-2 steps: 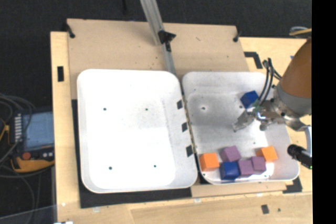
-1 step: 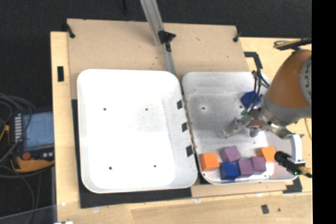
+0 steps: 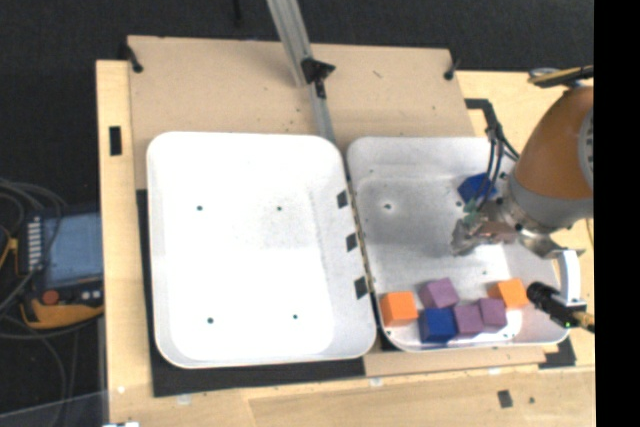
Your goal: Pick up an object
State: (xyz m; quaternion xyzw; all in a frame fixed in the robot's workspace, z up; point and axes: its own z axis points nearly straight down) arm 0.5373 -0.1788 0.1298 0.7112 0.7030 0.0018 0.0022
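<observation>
Wooden surface [image 3: 110, 215], right bin [image 3: 400, 175]: the hand [image 3: 470, 233] is poised mid-bin; blocks [image 3: 455, 307] lie towards the near edge. Finger state cannot be told.

Both bins are white: the left bin [image 3: 250, 245] has a few tiny dark dots, and the right bin [image 3: 420, 185] looks smudged grey across its floor. Along its front edge sit two orange blocks [image 3: 399, 306] [image 3: 512, 292], three purple ones [image 3: 440, 293] [image 3: 469, 319] [image 3: 492, 312] and a dark blue block [image 3: 437, 325]. The arm [image 3: 555, 165] is orange over grey. There's a blue thing [image 3: 474, 187] by it, maybe a block, too blurry to call.
</observation>
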